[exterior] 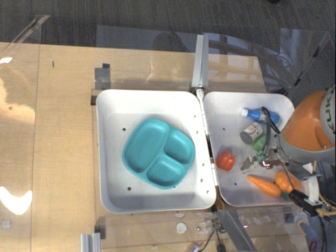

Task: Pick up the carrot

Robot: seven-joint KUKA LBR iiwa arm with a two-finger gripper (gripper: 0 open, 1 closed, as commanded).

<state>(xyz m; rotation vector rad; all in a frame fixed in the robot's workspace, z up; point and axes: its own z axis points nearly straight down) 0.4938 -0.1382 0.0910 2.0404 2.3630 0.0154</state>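
A: Where's the carrot [265, 186]?

B: In the right bin [231, 112], toward 5 o'clock, lying flat and pointing toward 10 o'clock. Its green end runs under the arm's dark hardware near the rim, so that end is partly hidden. A 2nd orange piece [284, 180] sits just beside it at 2 o'clock; I can't tell whether that is another carrot.

A: And the gripper [255, 163]?

B: It hangs over the bin's middle, just above the carrot, with nothing visibly between its fingers. The metal tips seem to splay apart, but they are small and blurred, so I cannot tell whether it is released or clenched.

A: What else is there?

B: A tomato [226, 160] at 9 o'clock from the gripper, apart from it. A grey can [250, 134] and a blue bottle [259, 114] at 12 o'clock, both partly crossed by a black cable. Something green [259, 143] peeks out behind the gripper, too covered to name.

A: The arm [310, 127]?

B: Cut off at the right edge; its orange band hides the bin's 3 o'clock corner.

A: The left bin [113, 140]?

B: It holds 1 teal divided tray [159, 152], tilted diagonally, with 3 compartments.
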